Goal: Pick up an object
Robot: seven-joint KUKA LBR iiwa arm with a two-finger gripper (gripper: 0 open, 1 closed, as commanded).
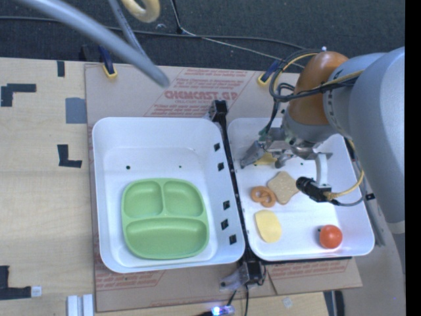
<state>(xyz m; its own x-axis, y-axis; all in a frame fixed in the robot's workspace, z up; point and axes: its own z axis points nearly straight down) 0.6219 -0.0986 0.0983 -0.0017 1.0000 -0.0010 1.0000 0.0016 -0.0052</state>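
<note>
- Two shallow white bins sit side by side on a cardboard sheet (197, 94) laid over a pale wooden bench, with dark floor beyond the far edge.
- We see the left bin (108, 143) carrying a green divided plate (164, 217) toward its near edge, well apart from the arm.
- We find the candidates for picking in the right bin (358, 242): a pretzel (262, 195) touching a slice of toast (283, 187) near the middle, a yellow wedge (268, 226) just nearer the front edge, and a red tomato (330, 236) in the near right corner.
- We see the gripper (258, 154) low over the far left part of the right bin, close to the divider between the bins, with a small yellowish object (268, 157) just beside its tip; what that piece is we cannot tell.
- We make out one grey finger (250, 157) pointing toward the divider, but we cannot tell whether the fingers are apart or together, and nothing is visibly held.
- We judge the step in hand to be settling on a target; done well, it means centring squarely over one piece, away from the bin wall, and descending straight.
- We would favour an isolated item such as the tomato or wedge, since the pretzel and toast touch and could shift together.
</note>
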